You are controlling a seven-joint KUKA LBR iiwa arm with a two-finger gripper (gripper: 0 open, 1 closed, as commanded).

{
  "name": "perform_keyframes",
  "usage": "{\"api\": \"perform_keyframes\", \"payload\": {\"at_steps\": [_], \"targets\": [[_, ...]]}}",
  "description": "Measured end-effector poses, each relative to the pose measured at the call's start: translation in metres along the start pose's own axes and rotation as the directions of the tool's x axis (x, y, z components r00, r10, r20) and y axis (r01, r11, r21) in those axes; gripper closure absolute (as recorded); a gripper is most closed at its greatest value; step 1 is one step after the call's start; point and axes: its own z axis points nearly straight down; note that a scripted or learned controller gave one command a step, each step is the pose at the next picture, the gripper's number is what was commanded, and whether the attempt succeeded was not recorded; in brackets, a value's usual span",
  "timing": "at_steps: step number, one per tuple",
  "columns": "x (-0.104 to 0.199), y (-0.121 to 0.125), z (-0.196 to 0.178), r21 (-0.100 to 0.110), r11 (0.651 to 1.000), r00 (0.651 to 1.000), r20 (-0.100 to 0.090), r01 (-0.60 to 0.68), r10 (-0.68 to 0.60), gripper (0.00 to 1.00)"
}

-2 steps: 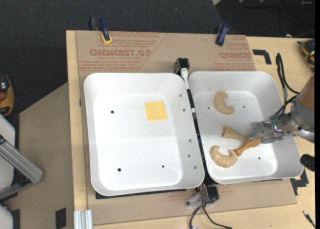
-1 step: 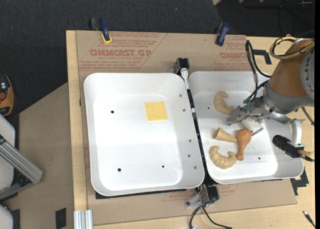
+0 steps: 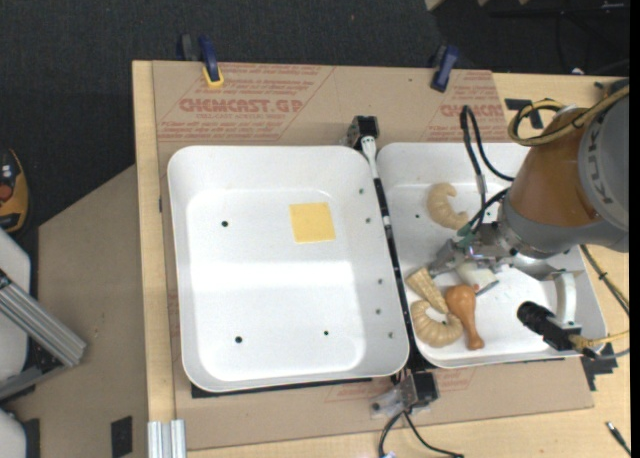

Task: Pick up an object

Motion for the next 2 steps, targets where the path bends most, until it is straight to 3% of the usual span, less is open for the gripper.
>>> {"api": "perform_keyframes", "payload": {"at_steps": [1, 2], "targets": [[-0.015, -0.053, 0.000, 0.002, 1.000, 1.000, 0.002, -0.007, 0.007, 0.00], [-0.014, -0.050, -0.010, -0.006, 1.000, 1.000, 0.004, -0.005, 0.005, 1.00]]}}
